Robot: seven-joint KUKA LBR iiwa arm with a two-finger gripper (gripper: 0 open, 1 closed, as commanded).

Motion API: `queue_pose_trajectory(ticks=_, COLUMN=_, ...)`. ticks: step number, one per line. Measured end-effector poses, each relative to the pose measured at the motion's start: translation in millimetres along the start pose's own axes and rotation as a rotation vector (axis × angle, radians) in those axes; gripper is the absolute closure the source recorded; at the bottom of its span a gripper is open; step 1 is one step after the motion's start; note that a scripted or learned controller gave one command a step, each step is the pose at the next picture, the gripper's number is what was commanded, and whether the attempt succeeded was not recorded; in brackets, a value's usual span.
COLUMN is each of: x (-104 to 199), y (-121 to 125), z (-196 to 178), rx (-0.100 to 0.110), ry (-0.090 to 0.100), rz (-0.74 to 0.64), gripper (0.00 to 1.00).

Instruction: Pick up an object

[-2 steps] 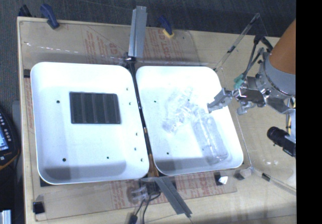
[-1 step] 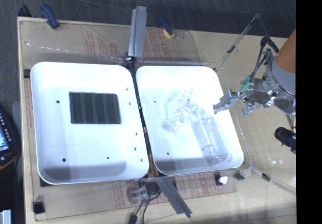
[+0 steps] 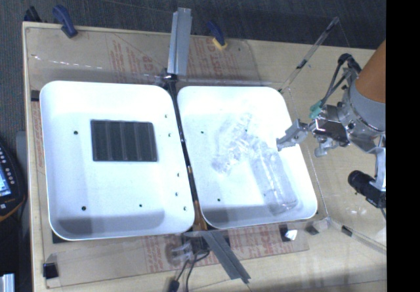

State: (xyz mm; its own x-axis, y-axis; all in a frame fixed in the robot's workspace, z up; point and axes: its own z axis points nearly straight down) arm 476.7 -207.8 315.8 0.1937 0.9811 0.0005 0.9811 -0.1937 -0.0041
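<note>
A clear plastic bottle (image 3: 274,180) lies on its side in the right bin (image 3: 216,213), pointing toward the front right corner. To its left, a second clear, crumpled plastic item (image 3: 231,144) rests near the bin's middle. In the left bin (image 3: 65,199) a dark grey ribbed rectangular block (image 3: 123,140) lies flat. My gripper (image 3: 289,138) hangs over the right rim of the right bin, just right of the bottle's upper end, and nothing is visibly held in it.
A metal divider bar (image 3: 180,41) stands at the back between the bins. Blue clamps (image 3: 64,20) hold the board at the rear edge. A thin transparent panel edge (image 3: 308,58) rises behind the right bin, and cables (image 3: 364,186) hang near the arm.
</note>
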Motion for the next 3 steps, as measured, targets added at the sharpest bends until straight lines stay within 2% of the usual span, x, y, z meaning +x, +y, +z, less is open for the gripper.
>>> queue_pose_trajectory(ticks=1, x=48, y=5, z=29, rx=-0.001, ry=0.0, rz=0.175, gripper=0.0)
queue_pose_trajectory(ticks=2, x=4, y=-1, z=-5, rx=-0.003, ry=0.0, rz=0.143, gripper=0.0)
queue_pose_trajectory(ticks=3, x=16, y=-2, z=22, rx=-0.003, ry=-0.001, rz=-0.39, gripper=0.0)
